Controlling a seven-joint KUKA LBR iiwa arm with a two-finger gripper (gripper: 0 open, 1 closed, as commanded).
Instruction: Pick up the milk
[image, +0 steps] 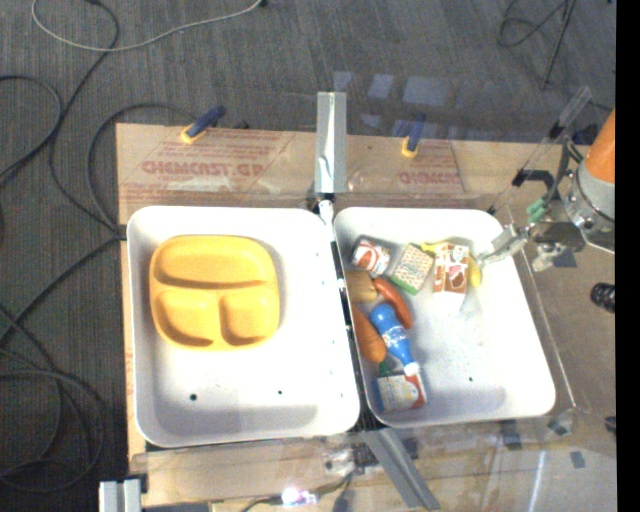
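Milk (402, 389): small carton, lying in the right bin (520, 385) toward its near-left corner, just below the blue bottle's cap end; free of the fingers.
Blue bottle (392, 338): on its side, slanted, touching or nearly touching the milk; white label band mid-body.
Orange items (371, 338): long carrot-like piece along the bin's left wall, a red-orange one (393, 301) crossing above the bottle.
Far cluster: red-and-white can (371, 257), pale box (411, 268), red-and-white carton (450, 270), yellow piece (473, 271) at its right; packed close together near the far wall.
Gripper (500, 247): over the right bin's far-right corner, beside the yellow piece, well apart from the milk; open or closed cannot tell at this size.
Arm (600, 170): in from the right, orange band at the edge.
Left bin (160, 400): holds a yellow divided tray (216, 290), upper-left area.
Bench (230, 165): brown board beneath both bins, clamps at the far edge.
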